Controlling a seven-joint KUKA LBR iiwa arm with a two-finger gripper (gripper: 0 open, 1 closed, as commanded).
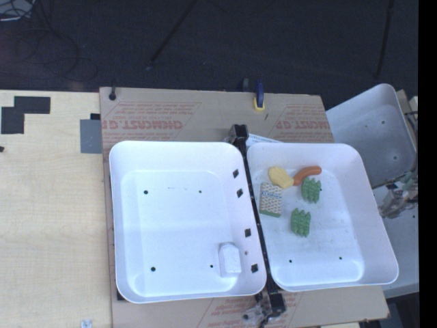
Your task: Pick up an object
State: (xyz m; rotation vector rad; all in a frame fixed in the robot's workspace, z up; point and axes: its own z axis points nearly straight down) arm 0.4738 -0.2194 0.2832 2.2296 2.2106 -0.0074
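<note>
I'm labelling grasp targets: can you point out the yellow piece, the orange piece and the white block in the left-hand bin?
yellow piece point(280, 177): camera view, middle of its top face.
orange piece point(307, 173): camera view, midway along its length.
white block point(229, 258): camera view, centre of its top.

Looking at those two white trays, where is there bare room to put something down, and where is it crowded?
Left bin: bare nearly all over, save a white block near its lower right corner. Right bin: the lower half is free. Its upper left is crowded with a yellow piece, an orange piece, a checkered block and two green pieces.
</note>
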